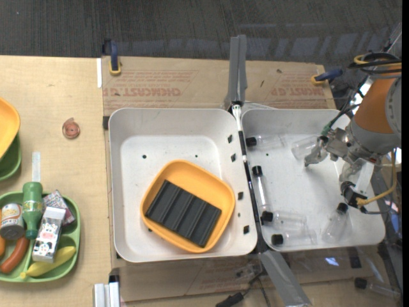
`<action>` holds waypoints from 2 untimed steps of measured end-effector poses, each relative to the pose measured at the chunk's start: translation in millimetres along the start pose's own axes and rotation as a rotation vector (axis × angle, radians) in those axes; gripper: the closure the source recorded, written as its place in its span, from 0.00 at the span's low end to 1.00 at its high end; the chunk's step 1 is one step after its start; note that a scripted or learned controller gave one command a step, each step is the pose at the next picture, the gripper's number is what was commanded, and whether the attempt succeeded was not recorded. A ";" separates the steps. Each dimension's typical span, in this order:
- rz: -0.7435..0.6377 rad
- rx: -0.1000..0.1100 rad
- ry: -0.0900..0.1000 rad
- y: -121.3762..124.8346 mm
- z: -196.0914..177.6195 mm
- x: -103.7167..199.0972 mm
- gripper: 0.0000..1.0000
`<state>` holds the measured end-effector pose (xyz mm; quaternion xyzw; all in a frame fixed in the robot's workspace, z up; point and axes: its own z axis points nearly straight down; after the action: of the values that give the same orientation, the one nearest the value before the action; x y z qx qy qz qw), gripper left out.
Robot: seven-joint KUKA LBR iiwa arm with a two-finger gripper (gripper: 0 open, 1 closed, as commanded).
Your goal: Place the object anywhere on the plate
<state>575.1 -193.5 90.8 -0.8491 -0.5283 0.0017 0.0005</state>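
From my remote station I see the grey arm (374,117) with its orange band reaching over the right bin (300,171), its gripper (316,153) low near that bin's upper right; its shape blurs into clear plastic there, so I cannot tell how it is set or whether it has anything. The dark ribbed block (183,212) lies flat on the yellow plate (217,183) in the left bin (128,171), tilted along the plate's diagonal and well inside its rim. If that block is the task's object, it already lies where it belongs. I judge it stiff and fairly light, with grooved faces that should resist slipping; I would take it across its narrow width, near the middle, so that it hangs level. The right bin carries faint transparent pieces (300,149) near the gripper and along the lower edge; if one of those is the object, I expect it to be light, slick and easily squeezed out of shape, best pinched gently at a firm edge. A green tray (70,251) of toy food sits apart on the wooden table (51,94).
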 end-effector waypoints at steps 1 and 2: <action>0.039 0.001 0.001 -37.0 -0.1 15.7 0.00; 0.164 0.002 0.001 -65.7 0.4 -24.7 0.00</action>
<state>505.2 -186.6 90.7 -0.8895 -0.4570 0.0017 0.0014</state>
